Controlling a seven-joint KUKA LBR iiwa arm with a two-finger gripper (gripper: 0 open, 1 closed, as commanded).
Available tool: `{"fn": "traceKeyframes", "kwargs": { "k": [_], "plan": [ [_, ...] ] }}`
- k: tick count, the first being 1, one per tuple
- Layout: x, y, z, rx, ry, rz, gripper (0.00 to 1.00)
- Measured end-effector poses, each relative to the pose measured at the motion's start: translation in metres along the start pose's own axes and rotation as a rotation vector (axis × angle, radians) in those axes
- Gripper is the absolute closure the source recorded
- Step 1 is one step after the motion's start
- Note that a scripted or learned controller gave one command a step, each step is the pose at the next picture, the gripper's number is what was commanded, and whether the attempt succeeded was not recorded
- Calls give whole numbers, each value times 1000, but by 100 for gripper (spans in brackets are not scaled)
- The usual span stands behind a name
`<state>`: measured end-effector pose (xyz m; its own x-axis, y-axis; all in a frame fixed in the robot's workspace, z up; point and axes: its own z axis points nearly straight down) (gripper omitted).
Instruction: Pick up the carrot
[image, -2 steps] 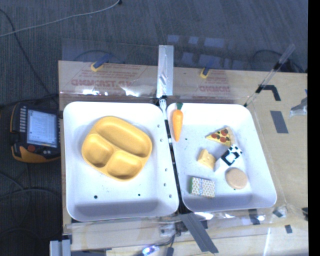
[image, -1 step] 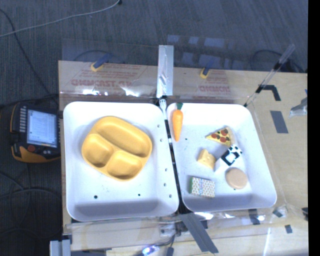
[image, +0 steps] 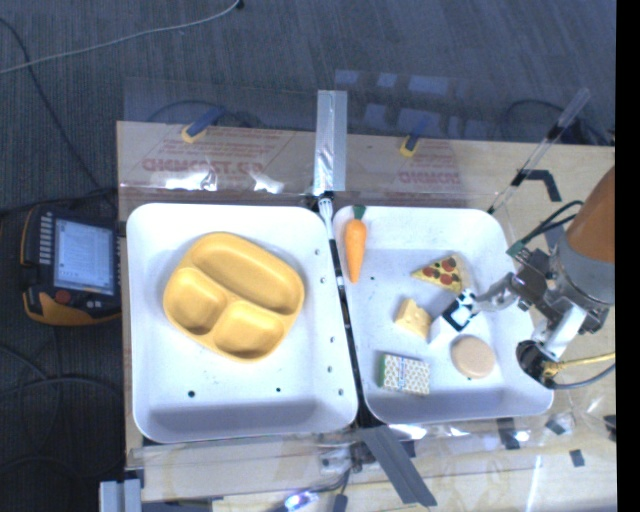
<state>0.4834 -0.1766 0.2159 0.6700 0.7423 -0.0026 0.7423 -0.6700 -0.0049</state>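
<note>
The carrot (image: 354, 246) lies in the right bin (image: 500, 232), tucked at about eleven o'clock against the wall it shares with the left bin (image: 145, 300), green top toward twelve and tip toward six. We see nothing touching it. Our gripper (image: 462, 310) sits well apart from it, over toward three o'clock in the same bin, low among the other toys: a pizza slice (image: 441, 271) just at its twelve, a cheese wedge (image: 413, 317) at its nine, a tan round disc (image: 472, 356) at its six, and a patterned block (image: 405, 373) further toward seven. Whether the jaws are spread or pressed together we cannot tell from this slant. A yellow divided tray (image: 233, 293) rests in the left bin. We judge the approach has not yet reached the target; the next move calls for travelling toward ten o'clock, clearing the pizza slice, and coming down with the jaws across the carrot's width, minding the bin wall beside it.
</note>
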Motion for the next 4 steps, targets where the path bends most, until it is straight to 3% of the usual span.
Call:
{"fn": "traceKeyframes", "kwargs": {
  "k": [1, 2, 3, 4],
  "plan": [
    [-21, 34, -155, -6, -1, 52, 0],
    [-21, 34, -155, -5, -2, 52, 0],
    [-16, 14, 21, 1, 0, 213, 0],
    [11, 82, -158, -5, -2, 190, 0]
  ]
}}
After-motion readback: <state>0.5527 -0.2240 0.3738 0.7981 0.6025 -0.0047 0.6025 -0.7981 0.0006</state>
